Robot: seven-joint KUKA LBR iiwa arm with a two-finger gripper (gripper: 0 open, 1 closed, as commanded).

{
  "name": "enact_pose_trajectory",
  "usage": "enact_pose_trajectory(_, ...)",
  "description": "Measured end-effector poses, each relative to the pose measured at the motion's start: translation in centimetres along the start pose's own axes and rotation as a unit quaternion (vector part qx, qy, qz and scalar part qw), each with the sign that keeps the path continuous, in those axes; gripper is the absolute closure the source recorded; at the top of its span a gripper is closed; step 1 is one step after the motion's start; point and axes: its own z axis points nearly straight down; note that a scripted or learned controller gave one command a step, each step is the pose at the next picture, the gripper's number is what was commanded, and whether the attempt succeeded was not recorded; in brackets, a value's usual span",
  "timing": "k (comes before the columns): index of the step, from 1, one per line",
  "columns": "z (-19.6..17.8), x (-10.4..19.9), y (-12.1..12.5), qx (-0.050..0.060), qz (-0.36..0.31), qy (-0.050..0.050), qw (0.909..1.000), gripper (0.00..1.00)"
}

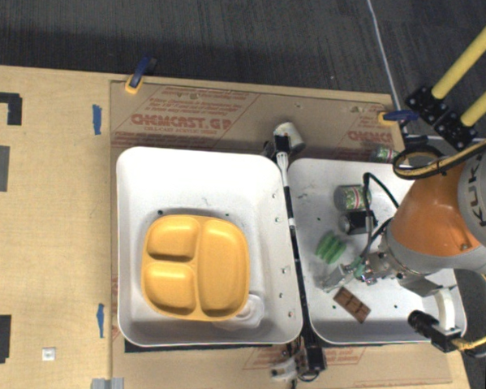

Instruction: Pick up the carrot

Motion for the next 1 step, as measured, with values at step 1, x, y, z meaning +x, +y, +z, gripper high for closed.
enact_pose_trajectory(1, -3.34, -8.22, 0.99, -0.001, -0.085, -0.001, 0.9964, 0.00)
